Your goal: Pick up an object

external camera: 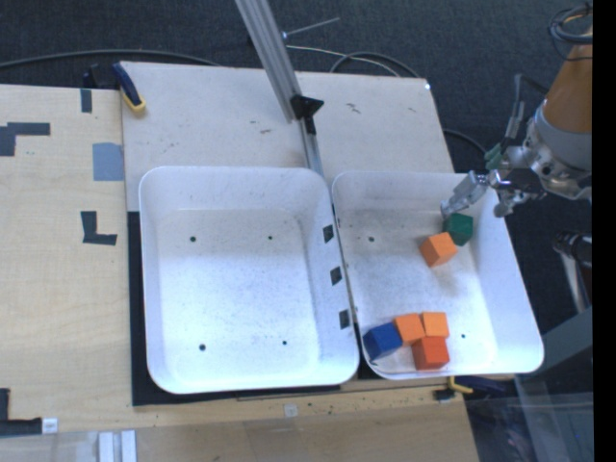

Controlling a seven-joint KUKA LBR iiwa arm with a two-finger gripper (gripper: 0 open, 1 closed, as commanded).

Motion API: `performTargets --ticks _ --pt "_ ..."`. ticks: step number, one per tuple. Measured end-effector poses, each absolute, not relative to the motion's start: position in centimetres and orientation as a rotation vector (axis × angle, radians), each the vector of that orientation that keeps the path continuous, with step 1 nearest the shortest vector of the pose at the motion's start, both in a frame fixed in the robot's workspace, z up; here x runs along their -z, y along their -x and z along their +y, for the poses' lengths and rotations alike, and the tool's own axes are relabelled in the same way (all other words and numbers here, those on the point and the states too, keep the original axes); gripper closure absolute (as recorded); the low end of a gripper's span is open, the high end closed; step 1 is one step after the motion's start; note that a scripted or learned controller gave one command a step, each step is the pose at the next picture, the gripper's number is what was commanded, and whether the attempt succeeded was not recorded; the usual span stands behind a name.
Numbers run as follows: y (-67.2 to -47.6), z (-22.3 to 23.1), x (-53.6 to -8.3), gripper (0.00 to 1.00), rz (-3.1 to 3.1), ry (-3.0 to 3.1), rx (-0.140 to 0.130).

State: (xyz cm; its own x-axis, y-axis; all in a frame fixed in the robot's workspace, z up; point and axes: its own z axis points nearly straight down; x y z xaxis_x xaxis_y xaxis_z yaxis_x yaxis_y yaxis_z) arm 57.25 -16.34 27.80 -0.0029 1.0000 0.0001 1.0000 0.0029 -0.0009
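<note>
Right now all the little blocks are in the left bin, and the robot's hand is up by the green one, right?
Not quite. The camera view shows the blocks in the right bin, not the left. The rest holds: the gripper is just above the green block.

Two bins sit side by side on the bench (58, 258). Relative to the left bin (154, 287), the right bin (510, 296) lies just beside it and holds two blocks (440, 248) at its far side and four blocks (414, 340) clustered at its near edge.
</note>
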Motion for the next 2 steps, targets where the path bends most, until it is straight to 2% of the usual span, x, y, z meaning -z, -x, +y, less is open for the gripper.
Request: performTargets --ticks 1,2 --pt "-53.9 -16.2 -11.1 0.0 -2.216 2.215 -0.009" --pt "-50.8 -15.3 -17.7 0.0 -2.223 2.222 0.002"
